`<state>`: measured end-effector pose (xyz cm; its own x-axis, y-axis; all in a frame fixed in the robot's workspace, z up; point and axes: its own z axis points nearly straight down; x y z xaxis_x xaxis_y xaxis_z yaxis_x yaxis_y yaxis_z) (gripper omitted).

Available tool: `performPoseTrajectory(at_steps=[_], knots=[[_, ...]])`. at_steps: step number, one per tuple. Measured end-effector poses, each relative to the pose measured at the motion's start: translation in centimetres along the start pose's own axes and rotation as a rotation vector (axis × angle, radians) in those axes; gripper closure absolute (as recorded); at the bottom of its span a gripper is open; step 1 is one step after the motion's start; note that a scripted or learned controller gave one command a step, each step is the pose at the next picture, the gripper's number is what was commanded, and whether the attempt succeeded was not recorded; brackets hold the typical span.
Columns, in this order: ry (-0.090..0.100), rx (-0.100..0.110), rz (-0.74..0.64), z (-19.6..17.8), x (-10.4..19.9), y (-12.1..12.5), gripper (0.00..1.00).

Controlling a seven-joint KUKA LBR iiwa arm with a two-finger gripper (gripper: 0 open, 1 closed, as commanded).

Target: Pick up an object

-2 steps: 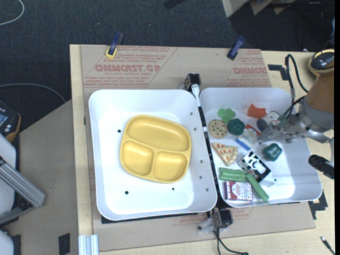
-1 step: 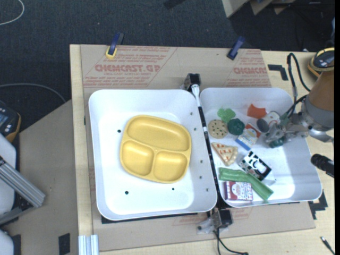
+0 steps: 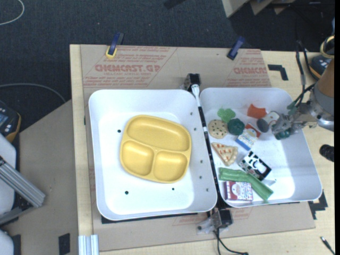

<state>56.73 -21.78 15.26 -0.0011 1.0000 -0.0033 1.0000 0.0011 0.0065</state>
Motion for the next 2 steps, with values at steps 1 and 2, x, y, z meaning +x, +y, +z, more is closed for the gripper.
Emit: performPoseTrajectory(at_steps=[1, 2], knots=[[-0.001, -0.003, 0.000, -6.44, -0.46, 0.26, 1.00], [0.001, 0.002, 0.000, -7.32, -0.50, 0.35, 1.00]])
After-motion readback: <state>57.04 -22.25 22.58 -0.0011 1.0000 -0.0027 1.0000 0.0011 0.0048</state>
